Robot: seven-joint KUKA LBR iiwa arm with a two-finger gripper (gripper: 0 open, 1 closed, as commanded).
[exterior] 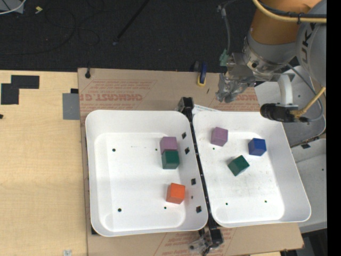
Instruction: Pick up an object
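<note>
White plastic makes up both shallow bins, which sit side by side on a brown cardboard sheet (133,92) printed with red lettering, the sheet lying on a pale wooden bench (37,169).

Within the left white bin (101,137), a light purple cube (168,143) sits toward three o'clock, close to the inner wall, and a dark green cube (170,159) touches it on its six o'clock side. An orange cube (175,193) rests toward five o'clock of that bin, apart from the pair and near the dividing edge.

Within the right white bin (287,196), a second light purple cube (219,136) lies toward eleven o'clock. A blue cube (257,146) sits toward one o'clock, and a second dark green cube (238,165), turned at an angle, lies near the middle, between the other two and a little toward six o'clock from them. All three stand apart from one another.

At the twelve o'clock side of the right bin, beyond its rim and above the cardboard, hangs the grey two-finger gripper (226,96) below the arm's orange band (274,15). Whether its fingers stand wide or narrow cannot be told at this angle; no cube is seen between them. A small blue-and-yellow clip (201,73) stands just at the gripper's ten o'clock, on the cardboard's far edge.
</note>
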